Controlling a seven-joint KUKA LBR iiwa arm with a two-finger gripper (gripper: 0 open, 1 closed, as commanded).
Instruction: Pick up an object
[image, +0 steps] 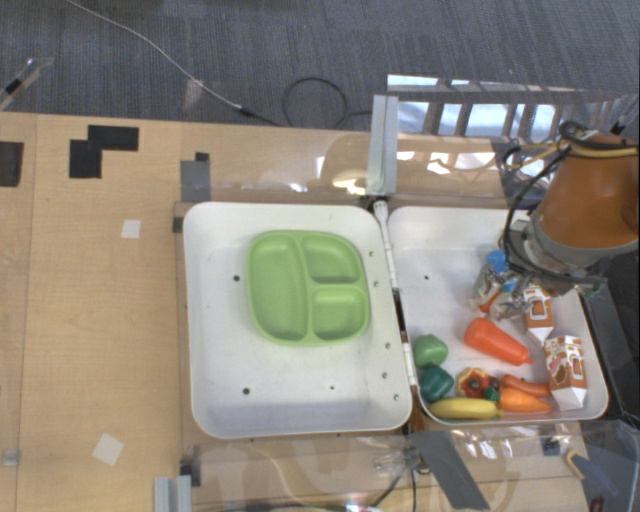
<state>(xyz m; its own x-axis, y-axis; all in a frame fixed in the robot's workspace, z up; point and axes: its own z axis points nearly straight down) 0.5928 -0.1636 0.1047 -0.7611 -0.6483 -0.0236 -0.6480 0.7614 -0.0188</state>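
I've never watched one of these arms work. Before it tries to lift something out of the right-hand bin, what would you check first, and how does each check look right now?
1. Gripper is over the right bin, where the toys lie: ok.
2. Fingers open or shut: cannot tell, the arm's orange band hides much of the wrist.
3. A target sits close by: ok, the orange carrot lies just below the gripper.
4. Room around that target: not ok, a small carton crowds it.
5. Anything already held: cannot tell.
6. Green plate lies in the left bin, away from the arm: ok.
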